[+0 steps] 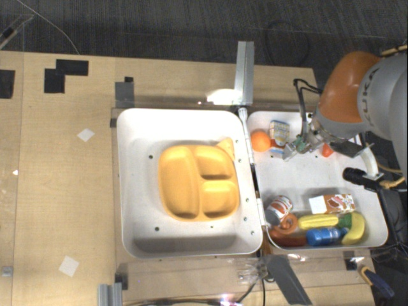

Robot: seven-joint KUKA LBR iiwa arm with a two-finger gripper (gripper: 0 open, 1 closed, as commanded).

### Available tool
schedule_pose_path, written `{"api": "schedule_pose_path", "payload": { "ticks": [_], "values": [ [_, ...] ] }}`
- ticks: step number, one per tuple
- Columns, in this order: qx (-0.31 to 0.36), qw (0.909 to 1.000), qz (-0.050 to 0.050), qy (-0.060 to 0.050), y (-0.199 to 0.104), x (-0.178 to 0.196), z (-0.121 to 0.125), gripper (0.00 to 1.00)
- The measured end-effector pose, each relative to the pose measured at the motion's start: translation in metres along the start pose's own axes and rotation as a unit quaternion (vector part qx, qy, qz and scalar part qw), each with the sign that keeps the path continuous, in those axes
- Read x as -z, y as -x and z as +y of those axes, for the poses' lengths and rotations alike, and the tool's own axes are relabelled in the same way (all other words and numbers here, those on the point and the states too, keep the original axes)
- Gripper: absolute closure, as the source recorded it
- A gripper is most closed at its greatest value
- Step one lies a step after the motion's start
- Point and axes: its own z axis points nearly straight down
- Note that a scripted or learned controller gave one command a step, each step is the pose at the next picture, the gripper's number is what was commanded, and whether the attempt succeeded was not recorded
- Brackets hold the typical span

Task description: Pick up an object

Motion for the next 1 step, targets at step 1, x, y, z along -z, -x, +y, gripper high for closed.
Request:
{"api": "schedule_pose_path", "payload": {
  "ticks": [1],
  "values": [
    [0.001, 1.0000, 0.000, 0.000, -0.0003, -0.0003, 0.0002, 0.00]
  ]
}}
